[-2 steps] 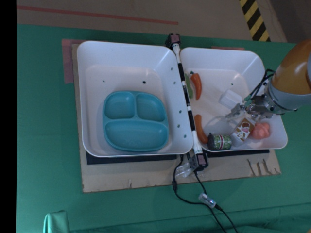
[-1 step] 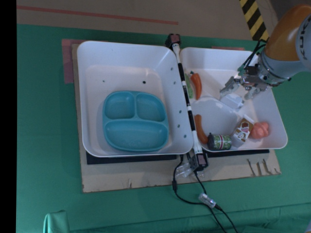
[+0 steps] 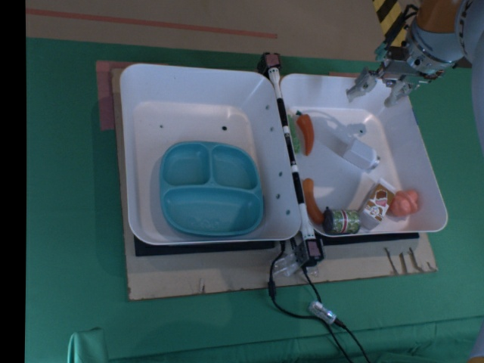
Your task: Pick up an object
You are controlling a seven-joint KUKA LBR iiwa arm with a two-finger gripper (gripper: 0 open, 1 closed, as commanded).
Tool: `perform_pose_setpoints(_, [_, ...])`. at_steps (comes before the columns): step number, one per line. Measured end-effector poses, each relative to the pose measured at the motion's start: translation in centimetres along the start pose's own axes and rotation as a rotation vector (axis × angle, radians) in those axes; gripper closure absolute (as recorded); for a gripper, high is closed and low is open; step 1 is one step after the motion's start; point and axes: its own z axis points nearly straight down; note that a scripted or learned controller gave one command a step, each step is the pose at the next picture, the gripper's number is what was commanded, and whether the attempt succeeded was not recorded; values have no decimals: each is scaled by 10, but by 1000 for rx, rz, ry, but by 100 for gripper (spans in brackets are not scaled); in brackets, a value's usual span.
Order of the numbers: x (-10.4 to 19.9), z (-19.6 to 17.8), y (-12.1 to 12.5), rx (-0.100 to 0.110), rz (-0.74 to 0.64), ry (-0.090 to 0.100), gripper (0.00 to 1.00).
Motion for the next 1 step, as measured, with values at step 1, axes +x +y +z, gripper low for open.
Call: perform_pose_setpoints(1, [-9,16,41,0,0,-2,0])
